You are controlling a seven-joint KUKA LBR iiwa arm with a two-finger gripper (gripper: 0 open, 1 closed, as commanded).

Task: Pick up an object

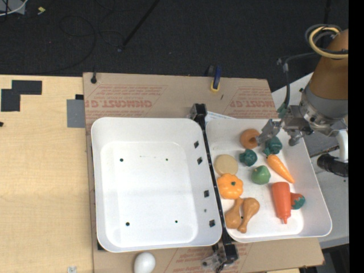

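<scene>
The scene was lit evenly from above. The two shallow white plastic bins (148, 181) were rendered bright, almost washed out, with soft shadows inside their rims. Behind them, the dark floor (170, 27) was left dim and grainy.

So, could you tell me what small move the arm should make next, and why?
Probably a short descent: the claw hovers at the right bin's upper edge, right over a dark teal piece beside the carrot, with nothing visibly between its fingers.

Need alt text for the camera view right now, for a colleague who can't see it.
The pincer hangs low over the right bin's far end, beside a teal toy and an orange carrot. More toy foods crowd that bin, left bin alongside.
</scene>
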